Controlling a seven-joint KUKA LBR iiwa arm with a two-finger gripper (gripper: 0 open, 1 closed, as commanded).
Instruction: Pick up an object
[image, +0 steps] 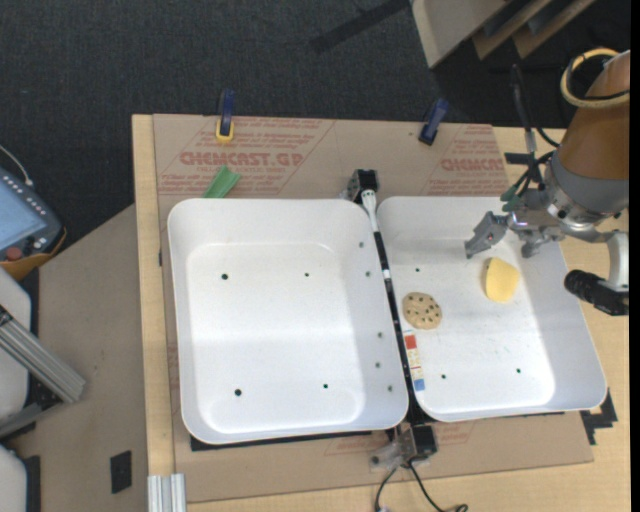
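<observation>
Nearest the camera, the left bin (200, 330) and the right bin (575, 380) sit side by side on the cardboard-covered bench (150, 200). In the right bin, a small red, white and blue packet (413, 362) lies against the near left wall, with a chocolate-chip cookie (423, 310) just beyond it. Farther right lies the yellow lump (502, 280). My gripper (508, 238) hangs just past that lump, fingers spread apart with nothing between them, not touching it.
</observation>
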